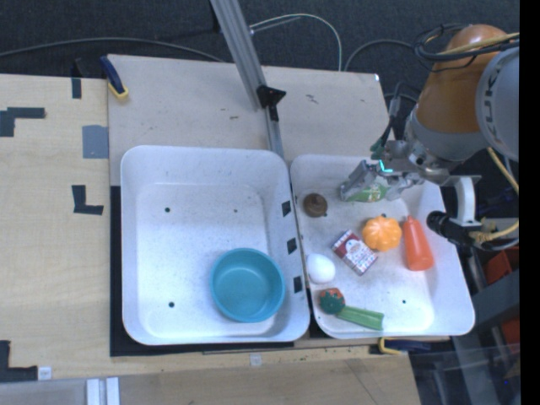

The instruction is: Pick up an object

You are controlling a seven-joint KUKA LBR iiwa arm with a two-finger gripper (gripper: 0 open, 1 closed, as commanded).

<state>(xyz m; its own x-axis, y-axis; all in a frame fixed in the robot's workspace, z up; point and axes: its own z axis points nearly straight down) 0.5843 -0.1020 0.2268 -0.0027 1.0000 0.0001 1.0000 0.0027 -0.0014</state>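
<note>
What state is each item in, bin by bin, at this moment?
blue bowl: upright, left bin.
brown knob-like piece: lying free, right bin.
red and white carton: flat.
white egg: resting by the carton.
orange pumpkin: upright.
carrot: lying.
green stalk: lying.
green item: under the gripper; grip unclear.

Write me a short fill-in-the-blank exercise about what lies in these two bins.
1. The blue bowl sits in the ____ bin.
2. The white egg lies in the same bin as the ____ carrot.
3. The gripper hovers at the far end of the ____ bin, beside a green packet.
4. The small pumpkin is ____ in colour.

Missing words: left; orange; right; orange
</note>
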